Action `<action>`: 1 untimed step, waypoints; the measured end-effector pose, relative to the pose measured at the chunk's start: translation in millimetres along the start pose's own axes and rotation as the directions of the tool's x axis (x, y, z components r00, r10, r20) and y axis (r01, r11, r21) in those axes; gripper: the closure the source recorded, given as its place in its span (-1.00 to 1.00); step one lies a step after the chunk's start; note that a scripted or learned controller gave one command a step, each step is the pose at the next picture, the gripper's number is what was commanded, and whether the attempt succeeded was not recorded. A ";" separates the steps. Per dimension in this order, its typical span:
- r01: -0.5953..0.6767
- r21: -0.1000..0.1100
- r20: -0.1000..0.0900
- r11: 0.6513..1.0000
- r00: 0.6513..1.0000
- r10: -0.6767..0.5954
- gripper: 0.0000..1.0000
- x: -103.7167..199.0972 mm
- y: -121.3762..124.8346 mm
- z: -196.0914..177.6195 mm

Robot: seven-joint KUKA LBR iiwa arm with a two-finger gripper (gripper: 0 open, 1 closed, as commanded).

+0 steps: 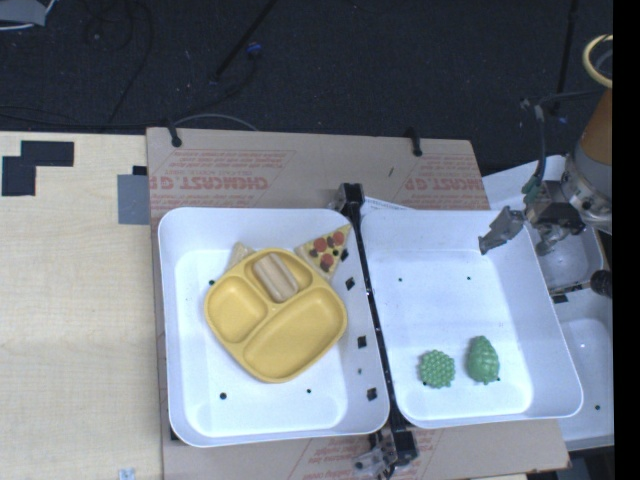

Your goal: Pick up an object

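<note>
Hand over right bin far-right rim, finger state unreadable; two green fruits lie near front.

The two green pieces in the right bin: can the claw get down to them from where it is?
Probably yes. The claw sits over the right bin's far right edge, and the green pieces lie apart on the open bin floor with nothing over or against them.

Yellow tray, two green bumpy fruits
</note>
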State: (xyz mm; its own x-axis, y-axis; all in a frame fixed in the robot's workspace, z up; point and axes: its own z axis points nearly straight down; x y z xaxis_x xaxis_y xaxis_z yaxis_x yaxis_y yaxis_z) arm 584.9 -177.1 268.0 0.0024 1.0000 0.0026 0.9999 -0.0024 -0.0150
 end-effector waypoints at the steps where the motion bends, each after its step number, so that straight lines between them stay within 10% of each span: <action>1: 0.003 -0.012 0.002 1.000 1.000 -0.003 -1.00 0.6 1.7 -7.7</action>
State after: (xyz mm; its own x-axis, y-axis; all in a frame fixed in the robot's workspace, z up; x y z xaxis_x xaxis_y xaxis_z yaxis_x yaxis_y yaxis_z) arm 586.8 -176.5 275.6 -0.0003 1.0000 0.0008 1.0000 0.0003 -0.0031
